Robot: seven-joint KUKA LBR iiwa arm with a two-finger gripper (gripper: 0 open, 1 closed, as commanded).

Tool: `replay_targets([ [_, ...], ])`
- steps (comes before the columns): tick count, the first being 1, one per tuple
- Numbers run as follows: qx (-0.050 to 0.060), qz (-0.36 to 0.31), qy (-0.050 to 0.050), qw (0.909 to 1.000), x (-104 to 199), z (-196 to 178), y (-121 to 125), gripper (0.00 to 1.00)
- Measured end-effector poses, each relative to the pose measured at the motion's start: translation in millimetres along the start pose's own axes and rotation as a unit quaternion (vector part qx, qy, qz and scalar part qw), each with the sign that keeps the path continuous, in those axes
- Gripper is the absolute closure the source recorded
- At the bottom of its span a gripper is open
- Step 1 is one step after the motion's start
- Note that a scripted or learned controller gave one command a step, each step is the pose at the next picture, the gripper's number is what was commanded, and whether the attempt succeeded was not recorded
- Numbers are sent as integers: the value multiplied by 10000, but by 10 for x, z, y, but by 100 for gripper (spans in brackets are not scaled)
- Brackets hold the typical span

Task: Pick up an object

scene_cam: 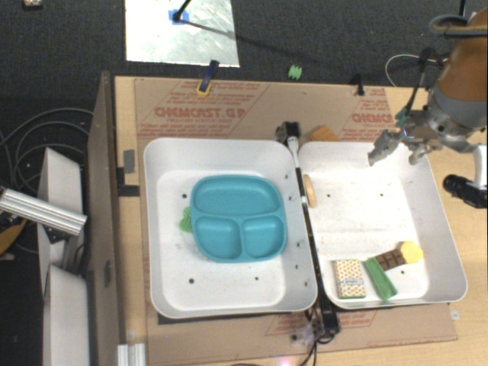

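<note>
My gripper [400,150] hangs over the far right corner of the right bin [436,197], its two fingers spread open with nothing between them. Several small objects lie along the near edge of that bin: a patterned cream box [350,277], a green bar [380,277], a brown chocolate-like piece [390,259] and a yellow round piece [411,252]. A thin tan stick [309,191] lies at the right bin's left wall. In the left bin [164,204] sits a blue divided plate [238,217], with a green item [185,220] peeking out at its left edge.
An orange-tan piece [323,134] sits on the cardboard behind the bins. The bins' shared ridge [303,219] runs between them. Cables and metal rails lie off the bench at the left. A reflective sheet [181,21] lies on the floor at the back.
</note>
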State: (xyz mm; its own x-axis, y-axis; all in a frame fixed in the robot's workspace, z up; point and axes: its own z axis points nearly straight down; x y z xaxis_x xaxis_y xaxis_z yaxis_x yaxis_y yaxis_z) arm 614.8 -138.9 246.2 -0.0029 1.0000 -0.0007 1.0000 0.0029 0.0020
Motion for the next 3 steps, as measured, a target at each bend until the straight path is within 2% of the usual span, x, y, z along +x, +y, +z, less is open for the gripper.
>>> replay_targets([
  [1,89,54,24,9999,-318,957,-1366,0],
  [2,-37,11,-21,10000,-418,1612,-1261,0],
  [3,-47,2,-15,10000,-409,1483,-1251,100],
])
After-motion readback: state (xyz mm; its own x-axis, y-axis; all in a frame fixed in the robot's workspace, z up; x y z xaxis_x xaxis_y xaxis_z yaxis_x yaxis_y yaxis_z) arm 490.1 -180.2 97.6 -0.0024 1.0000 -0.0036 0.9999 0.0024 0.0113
